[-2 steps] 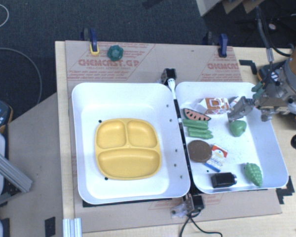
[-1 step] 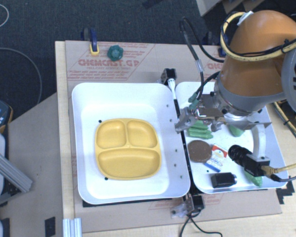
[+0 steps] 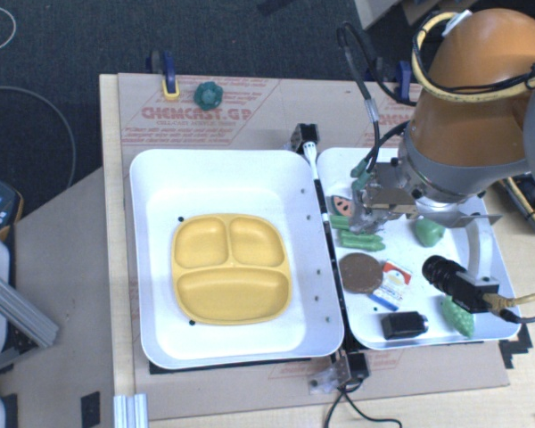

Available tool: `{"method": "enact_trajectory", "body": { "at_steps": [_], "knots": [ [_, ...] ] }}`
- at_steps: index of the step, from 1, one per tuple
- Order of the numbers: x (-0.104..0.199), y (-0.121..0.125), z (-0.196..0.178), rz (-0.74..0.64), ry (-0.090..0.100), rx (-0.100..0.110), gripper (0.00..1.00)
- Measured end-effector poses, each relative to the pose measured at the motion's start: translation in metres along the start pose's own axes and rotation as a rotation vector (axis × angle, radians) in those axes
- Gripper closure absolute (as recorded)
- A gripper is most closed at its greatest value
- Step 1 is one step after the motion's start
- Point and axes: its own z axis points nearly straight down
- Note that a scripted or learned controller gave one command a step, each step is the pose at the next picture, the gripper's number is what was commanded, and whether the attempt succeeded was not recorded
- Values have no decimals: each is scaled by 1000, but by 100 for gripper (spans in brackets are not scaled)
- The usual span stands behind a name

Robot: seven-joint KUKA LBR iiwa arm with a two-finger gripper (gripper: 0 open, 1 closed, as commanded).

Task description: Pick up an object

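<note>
My gripper [image 3: 372, 214] hangs low over the left part of the right bin [image 3: 495, 333], under the orange wrist. Right below it lies a green pea pod [image 3: 357, 238], and a small pink and brown piece [image 3: 342, 206] rests just to its left. In the same bin are a brown disc [image 3: 360, 273], a red and white packet [image 3: 395, 281], a black block [image 3: 403, 325], a pale green lump [image 3: 427, 232] and a dark green piece [image 3: 457, 316]. No object is visibly held.
The left bin [image 3: 152, 239] holds a yellow divided plate [image 3: 232, 268]. A black rail [image 3: 319, 203] separates the two bins. A teal knob [image 3: 209, 93] and a yellow clamp [image 3: 169, 83] sit on the cardboard behind the bins.
</note>
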Motion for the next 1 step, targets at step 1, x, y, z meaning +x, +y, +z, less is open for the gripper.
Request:
{"method": "enact_trajectory", "body": {
  "at_steps": [1],
  "knots": [
    [30,0,-61,-2,1,-8,100]
  ]
}}
